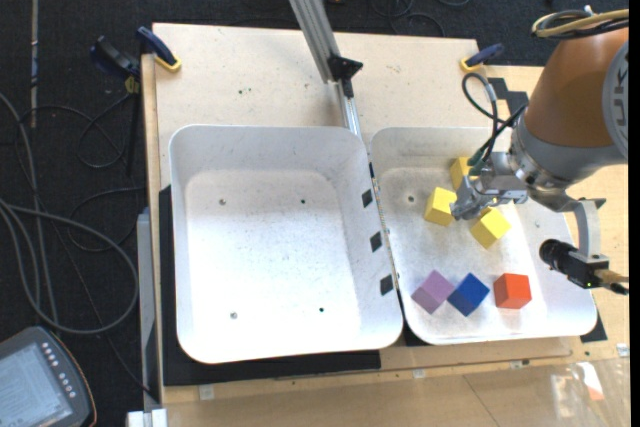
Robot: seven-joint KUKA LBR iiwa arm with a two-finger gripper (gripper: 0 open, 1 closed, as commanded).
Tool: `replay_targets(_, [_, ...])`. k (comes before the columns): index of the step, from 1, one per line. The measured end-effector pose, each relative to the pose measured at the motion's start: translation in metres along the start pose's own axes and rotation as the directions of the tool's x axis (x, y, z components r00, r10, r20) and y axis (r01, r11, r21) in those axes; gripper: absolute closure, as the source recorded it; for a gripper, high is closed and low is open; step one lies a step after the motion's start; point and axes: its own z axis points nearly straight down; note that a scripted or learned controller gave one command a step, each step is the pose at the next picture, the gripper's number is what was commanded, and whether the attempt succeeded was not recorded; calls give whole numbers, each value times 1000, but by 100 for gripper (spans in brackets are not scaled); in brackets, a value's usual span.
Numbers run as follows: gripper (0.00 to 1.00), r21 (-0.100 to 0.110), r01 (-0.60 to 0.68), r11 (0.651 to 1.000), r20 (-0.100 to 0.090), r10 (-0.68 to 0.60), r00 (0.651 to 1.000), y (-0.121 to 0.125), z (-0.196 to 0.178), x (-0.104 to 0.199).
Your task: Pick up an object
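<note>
My gripper (468,207) hangs low in the right bin (400,170), its dark fingers down between two yellow blocks. One yellow block (440,206) lies just to its left, another yellow block (489,228) just to its lower right. A third yellow piece (459,171) peeks out behind the wrist. Near the bin's front edge sit a purple block (433,292), a blue block (468,294) and an orange-red block (512,291). The fingers are too small and dark to show whether anything sits between them.
The left bin (265,235) lies beside the right one, sharing a middle wall. A slanted metal pole (305,0) runs from the top down to the bins' junction. Clamps (160,50) grip the board's back corners. Cables trail on the floor.
</note>
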Motion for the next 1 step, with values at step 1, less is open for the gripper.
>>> replay_targets(1, [100, 2, 0, 1000, -1, 0, 1000, -5, 6, 59])
